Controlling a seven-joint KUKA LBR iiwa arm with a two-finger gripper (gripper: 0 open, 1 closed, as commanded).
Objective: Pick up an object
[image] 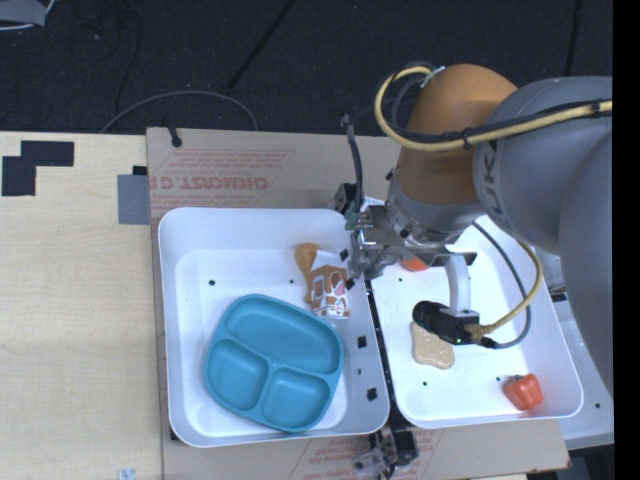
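Note:
My gripper [358, 253] hangs low over the wall between the two bins, at the back. Just left of it and below, in the left bin, lies a small white printed carton [329, 293] with a brown piece [306, 258] leaning behind it. The gripper is very close to the carton's upper right corner, and I cannot tell whether they touch. A blue divided plate [274, 361] lies flat in the left bin's front half. In the right bin lie a tan flat piece [433, 349], an orange-red object [523, 391] at the front right, and a small orange thing [414, 264] partly hidden under the wrist.
The left bin [185, 268] and right bin [560, 368] stand side by side on cardboard. The grey arm [540, 168] covers the right bin's back half. Cables trail over the dark floor behind the bench.

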